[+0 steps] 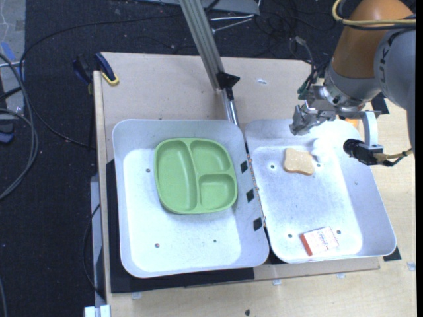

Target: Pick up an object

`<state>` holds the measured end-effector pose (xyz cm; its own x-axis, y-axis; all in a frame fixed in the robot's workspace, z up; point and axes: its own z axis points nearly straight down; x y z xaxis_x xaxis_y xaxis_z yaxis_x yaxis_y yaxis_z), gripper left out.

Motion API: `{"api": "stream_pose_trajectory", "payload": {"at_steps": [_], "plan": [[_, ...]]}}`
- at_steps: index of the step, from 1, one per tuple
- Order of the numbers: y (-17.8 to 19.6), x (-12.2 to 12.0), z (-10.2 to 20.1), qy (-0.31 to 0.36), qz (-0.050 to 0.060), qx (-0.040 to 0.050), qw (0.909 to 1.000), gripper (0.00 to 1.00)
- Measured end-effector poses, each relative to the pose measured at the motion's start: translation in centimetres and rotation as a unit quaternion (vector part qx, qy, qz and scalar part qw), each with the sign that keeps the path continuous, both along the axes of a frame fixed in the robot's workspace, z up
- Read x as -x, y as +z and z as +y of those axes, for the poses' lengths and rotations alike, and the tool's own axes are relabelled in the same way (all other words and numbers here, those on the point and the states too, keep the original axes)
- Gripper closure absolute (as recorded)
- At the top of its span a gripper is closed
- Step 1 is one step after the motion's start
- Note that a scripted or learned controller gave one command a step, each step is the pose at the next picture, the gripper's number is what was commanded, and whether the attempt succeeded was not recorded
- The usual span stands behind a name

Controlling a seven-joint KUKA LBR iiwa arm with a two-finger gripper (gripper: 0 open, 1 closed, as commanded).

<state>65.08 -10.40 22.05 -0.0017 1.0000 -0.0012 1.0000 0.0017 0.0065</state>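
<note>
A tan slice of bread [299, 162], rounded and crusty at its edge, lay in the far part of the right bin [370, 210]. One small red-and-white packet [320, 241] sat near that bin's front rim. One green three-compartment plate [196, 175] lay in the left bin [132, 203]. The pincer [303, 125] hung over the right bin's far rim, beside the bread; whether it was apart or together could not be told.

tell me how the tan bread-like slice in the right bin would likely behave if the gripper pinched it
The tan bread-like slice lies flat on the right white bin, so it probably won't roll or tip. Its rounded, crust-like edge suggests a light foam or plastic toy that may squash or slip under a pinch. Lying so low, it may slide across the smooth floor if the gripper nudges it.
</note>
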Motion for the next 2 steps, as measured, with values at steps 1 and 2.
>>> {"api": "stream_pose_trajectory", "payload": {"at_steps": [1, 2], "plan": [[5.4, -0.1, 0.0, 0.0, 0.0, 0.0002, 1.0, 1.0], [4.1, -0.1, 6.0, 0.003, 0.003, -0.0014, 1.0, 1.0]]}}
